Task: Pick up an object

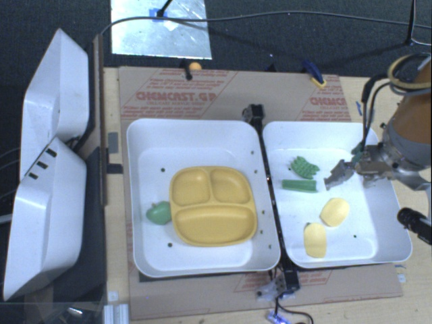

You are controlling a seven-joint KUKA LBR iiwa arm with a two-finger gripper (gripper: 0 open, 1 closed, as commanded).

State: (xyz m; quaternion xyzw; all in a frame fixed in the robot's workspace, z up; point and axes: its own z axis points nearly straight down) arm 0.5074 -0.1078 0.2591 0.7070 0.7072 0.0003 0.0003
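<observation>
Yellow divided plate [213,205] sat in left bin [145,181], green piece [159,212] touching its left edge. Gripper [335,176] hovered over right bin [390,248], fingers spread, pinching nothing.

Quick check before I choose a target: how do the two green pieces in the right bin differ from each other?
The green bar is a straight, smooth, darker strip lying nearly level across the view; the green ridged piece just above it is lighter, broader, bumpy-edged and angled. The ridged piece lies closer to the gripper. Both are small, green and rest on the right bin floor.

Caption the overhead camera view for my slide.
Two-finger gripper above right white bin holding green and yellow pieces.
</observation>
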